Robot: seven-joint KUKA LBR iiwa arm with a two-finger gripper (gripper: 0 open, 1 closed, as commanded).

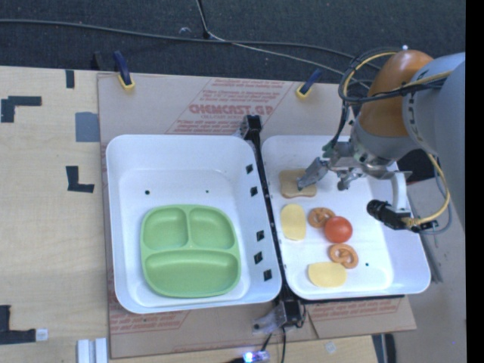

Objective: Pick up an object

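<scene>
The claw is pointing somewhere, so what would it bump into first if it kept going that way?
Probably the tan bread-like piece. The claw points down and left at it in the right bin and already overlaps it from above, though the height between them is hard to judge.

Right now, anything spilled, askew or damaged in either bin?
Nothing stands out. The green tray lies flat in the left bin; the toy food pieces, including the tomato, sit apart inside the right bin.
</scene>
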